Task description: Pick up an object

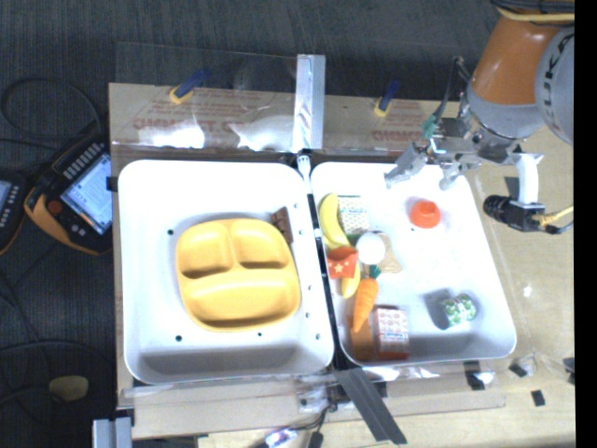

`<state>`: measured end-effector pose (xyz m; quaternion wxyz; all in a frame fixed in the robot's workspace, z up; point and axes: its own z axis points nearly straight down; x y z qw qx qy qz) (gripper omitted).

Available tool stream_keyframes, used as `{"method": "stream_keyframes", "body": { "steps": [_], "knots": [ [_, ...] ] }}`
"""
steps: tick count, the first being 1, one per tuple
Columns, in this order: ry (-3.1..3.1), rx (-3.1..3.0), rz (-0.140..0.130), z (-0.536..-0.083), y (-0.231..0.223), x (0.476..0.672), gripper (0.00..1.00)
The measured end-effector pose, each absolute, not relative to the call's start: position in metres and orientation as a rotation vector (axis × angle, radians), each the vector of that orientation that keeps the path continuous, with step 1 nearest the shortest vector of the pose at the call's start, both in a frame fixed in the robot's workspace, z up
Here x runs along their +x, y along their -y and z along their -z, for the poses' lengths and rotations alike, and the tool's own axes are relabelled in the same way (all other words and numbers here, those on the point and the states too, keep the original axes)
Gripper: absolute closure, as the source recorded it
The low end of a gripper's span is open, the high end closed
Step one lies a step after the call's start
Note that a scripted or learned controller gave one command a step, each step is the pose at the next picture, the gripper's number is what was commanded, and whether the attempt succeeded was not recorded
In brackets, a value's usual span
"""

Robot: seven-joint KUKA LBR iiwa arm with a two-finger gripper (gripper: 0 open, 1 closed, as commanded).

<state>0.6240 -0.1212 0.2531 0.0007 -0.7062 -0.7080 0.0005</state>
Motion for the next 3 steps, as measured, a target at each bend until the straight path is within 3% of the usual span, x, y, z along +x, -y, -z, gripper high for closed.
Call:
{"method": "stream_keyframes", "body": {
  "steps": [1, 2, 3],
  "knots": [
    [2.091, -2.354, 0.007, -0.097, 0.179, 0.603, 0.0],
    [2.162, -2.279, -0.004, -0.091, 0.186, 0.668, 0.0],
    [1.797, -2.567, -0.005, -0.087, 0.189, 0.669, 0.0]
  ]
}}
